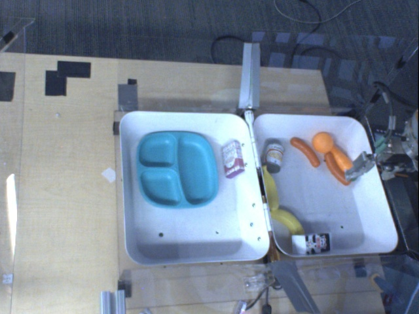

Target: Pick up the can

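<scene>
The can (273, 157) is small and silver with a dark label. It stands at the left wall of the right bin (366, 241), near the far end. My gripper (361, 166) is at that bin's right rim, low over the edge and just right of an orange carrot (338, 166). It is well apart from the can, most of a bin's width to the right. Nothing shows in its grasp.
In the right bin, a yellow banana (280, 208) lies just in front of the can, with a sausage (305, 152), an orange (322, 141) and a small printed box (313, 243). The left bin (190, 241) holds a blue divided plate (177, 169) and a red-white packet (232, 159).
</scene>
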`<state>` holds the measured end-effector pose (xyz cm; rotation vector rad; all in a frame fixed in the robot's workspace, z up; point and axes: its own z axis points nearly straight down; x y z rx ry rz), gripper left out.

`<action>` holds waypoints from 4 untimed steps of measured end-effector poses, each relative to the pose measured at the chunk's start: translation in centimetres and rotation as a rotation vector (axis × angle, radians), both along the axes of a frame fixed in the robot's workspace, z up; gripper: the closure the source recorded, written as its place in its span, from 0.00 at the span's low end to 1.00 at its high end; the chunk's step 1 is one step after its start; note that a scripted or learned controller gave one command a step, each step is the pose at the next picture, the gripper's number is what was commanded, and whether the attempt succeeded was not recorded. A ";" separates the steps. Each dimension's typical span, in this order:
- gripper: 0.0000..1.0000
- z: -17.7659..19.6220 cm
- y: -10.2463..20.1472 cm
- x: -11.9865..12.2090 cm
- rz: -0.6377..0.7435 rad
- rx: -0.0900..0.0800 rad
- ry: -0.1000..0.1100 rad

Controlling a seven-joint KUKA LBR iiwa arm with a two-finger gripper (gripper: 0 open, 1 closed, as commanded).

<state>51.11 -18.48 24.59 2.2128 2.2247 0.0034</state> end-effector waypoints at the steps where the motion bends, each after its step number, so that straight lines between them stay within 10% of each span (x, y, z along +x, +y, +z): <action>1: 0.00 -4.5 6.0 6.1 -0.069 0.001 0.002; 2: 0.00 -14.5 9.2 11.2 -0.313 -0.002 -0.004; 3: 0.00 -15.8 10.1 15.9 -0.204 0.000 -0.002; 4: 0.00 -15.8 6.8 11.7 -0.614 0.004 -0.003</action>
